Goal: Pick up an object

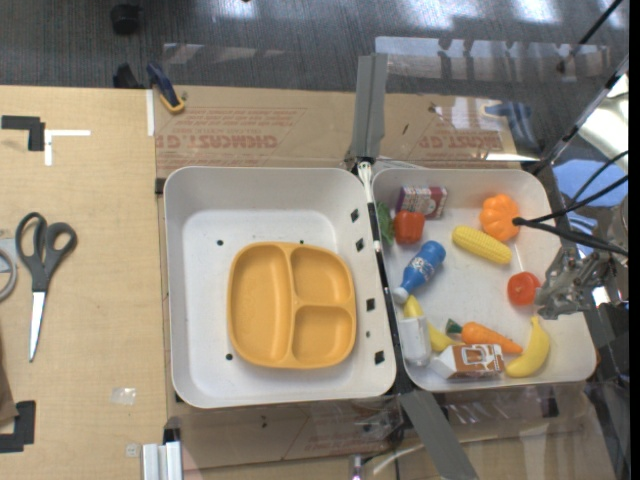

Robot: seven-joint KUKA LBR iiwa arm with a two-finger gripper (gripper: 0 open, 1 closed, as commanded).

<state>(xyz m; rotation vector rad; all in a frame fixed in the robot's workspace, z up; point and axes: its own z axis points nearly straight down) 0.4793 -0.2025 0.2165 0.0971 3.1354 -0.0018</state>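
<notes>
The right bin holds several toys: an orange pumpkin, a yellow corn cob, a red ball, a banana, a carrot, a small juice carton, a blue bottle, a red tomato and a maroon box. My gripper hangs at the bin's right side, just right of the red ball and above the banana. Nothing is visibly held in it.
The left bin holds a yellow divided plate. Scissors lie on the bench at far left. A blue clamp sits at the back. Black cables cross above the right bin's far right corner.
</notes>
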